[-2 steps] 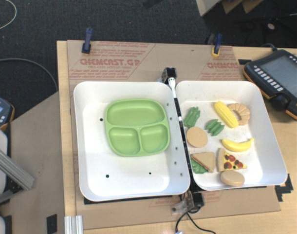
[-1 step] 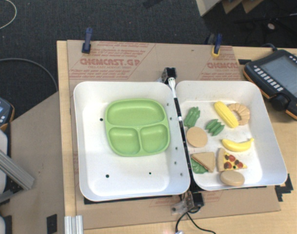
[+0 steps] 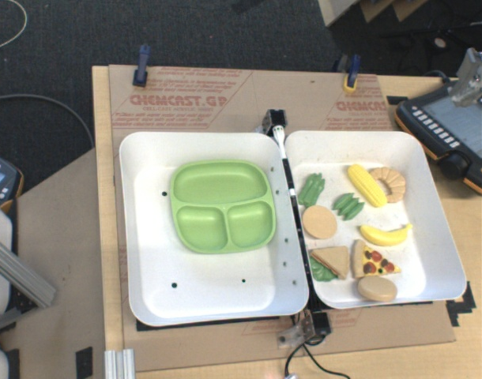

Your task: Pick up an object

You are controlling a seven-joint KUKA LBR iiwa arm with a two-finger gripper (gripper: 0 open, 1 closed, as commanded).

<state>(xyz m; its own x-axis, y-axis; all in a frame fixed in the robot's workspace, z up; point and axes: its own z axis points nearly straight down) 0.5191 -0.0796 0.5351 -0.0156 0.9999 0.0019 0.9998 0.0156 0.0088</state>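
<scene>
The right bin [image 3: 431, 235] holds several toy foods. A yellow corn cob [image 3: 366, 185] lies at the back beside a tan ridged pastry [image 3: 393, 181]. Left of them are a green leaf [image 3: 310, 188] and green pea pods [image 3: 348, 205]. A round tan cookie [image 3: 320, 222] sits near the divider. A banana [image 3: 385, 234] lies mid-right. At the front are a sandwich wedge [image 3: 329, 261], a pizza slice [image 3: 374, 261] and a tan oval bun [image 3: 377, 289]. The left bin [image 3: 146, 243] carries a green three-compartment plate [image 3: 223, 205] with nothing on it.
Both bins rest on a cardboard sheet [image 3: 186, 93] held by a blue clamp [image 3: 141, 65] and a yellow clamp [image 3: 352, 76]. A dark control pendant [image 3: 442, 129] lies at the right edge. Cables run over the dark floor at the back left.
</scene>
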